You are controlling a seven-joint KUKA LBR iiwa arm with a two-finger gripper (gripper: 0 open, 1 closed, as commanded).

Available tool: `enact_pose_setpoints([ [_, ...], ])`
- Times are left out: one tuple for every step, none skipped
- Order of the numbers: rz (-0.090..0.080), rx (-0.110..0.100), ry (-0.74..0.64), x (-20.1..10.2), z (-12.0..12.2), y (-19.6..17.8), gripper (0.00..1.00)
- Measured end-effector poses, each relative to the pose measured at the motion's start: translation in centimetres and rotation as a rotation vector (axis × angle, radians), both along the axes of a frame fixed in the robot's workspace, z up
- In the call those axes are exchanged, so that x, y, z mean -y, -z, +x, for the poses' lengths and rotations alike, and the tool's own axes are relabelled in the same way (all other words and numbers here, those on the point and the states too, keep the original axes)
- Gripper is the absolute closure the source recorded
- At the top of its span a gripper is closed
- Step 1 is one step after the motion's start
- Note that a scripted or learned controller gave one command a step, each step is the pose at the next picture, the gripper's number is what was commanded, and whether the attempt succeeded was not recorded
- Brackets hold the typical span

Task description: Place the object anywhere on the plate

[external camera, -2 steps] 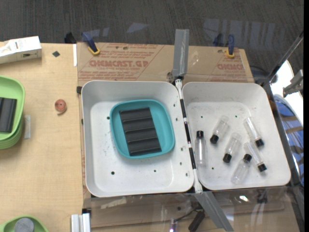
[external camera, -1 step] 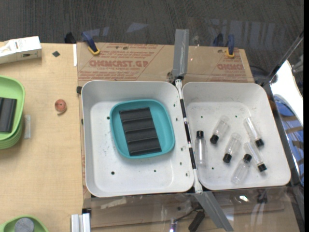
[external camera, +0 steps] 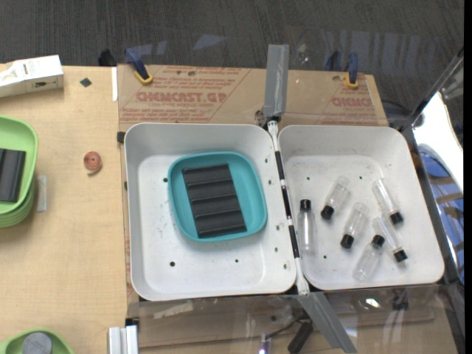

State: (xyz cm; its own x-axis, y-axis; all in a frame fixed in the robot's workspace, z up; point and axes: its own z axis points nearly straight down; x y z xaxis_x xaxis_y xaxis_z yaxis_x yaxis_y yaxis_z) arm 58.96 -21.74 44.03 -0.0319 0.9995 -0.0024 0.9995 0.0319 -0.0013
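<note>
Camera view — clear, black-capped vials [external camera: 352,226]

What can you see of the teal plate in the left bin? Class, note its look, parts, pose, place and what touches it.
The teal plate is a rounded square dish with a raised rim, of a smooth material that looks like plastic. It lies flat on the floor of the left bin, near the middle and turned slightly askew, apart from the walls. A dark ridged insert with crosswise bars fills its centre.
</note>
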Motion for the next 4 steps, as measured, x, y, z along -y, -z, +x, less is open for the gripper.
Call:
enact_pose_setpoints([
  [0.0,0.0,-0.132,0.39,7.03,-0.03,0.0],
  [0.0,0.0,-0.047,0.43,7.02,-0.04,0.0],
  [0.0,0.001,0.025,0.44,7.01,-0.03,0.0],
  [0.002,-0.001,-0.259,0.4,7.03,0.0,0.0],
])
